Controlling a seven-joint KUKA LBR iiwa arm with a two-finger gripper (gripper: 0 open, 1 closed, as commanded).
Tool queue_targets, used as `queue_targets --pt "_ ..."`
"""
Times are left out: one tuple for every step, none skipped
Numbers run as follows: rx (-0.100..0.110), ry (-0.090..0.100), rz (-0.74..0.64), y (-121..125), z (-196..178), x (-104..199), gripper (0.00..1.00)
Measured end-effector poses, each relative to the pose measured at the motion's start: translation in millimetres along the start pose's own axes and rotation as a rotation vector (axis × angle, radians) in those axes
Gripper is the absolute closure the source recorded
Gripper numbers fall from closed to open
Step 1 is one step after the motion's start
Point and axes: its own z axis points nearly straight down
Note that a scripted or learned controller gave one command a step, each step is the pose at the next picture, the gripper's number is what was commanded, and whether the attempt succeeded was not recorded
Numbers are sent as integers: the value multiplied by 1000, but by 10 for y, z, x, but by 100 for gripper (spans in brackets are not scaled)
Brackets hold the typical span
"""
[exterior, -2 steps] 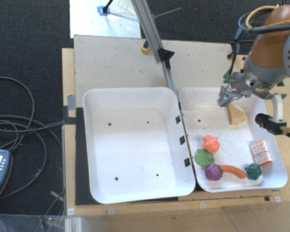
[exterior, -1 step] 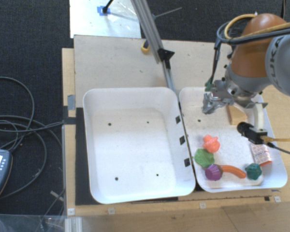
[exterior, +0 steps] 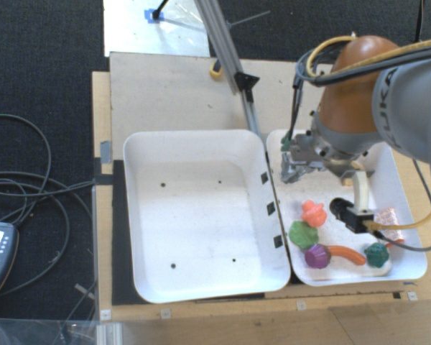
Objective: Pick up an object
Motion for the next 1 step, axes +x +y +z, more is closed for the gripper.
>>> queue_targets --pt "-2 1 -2 -189 -142 525 100"
